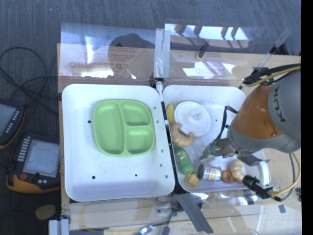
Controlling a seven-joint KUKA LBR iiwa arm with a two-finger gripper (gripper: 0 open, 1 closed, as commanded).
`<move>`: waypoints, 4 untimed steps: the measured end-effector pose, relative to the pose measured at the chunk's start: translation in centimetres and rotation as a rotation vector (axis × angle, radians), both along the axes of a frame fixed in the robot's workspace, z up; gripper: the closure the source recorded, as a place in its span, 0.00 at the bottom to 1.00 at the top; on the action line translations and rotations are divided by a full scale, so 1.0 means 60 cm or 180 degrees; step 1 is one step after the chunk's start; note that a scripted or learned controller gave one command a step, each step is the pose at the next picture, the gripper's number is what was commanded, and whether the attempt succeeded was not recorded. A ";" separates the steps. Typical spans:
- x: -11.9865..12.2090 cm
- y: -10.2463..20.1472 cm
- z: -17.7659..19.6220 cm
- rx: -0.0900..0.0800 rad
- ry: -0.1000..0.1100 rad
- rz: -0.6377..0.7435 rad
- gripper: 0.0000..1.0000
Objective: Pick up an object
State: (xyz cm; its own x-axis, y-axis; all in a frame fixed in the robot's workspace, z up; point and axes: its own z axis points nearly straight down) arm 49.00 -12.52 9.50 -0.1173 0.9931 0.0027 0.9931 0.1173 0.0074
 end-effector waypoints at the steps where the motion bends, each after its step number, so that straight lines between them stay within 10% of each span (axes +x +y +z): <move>1: -0.001 0.000 -0.001 0.0002 0.0008 0.0001 0.00; 2: 0.087 -0.066 0.118 -0.0010 0.0039 0.0543 0.00; 4: -0.010 0.082 0.142 -0.0009 0.0041 0.1518 0.00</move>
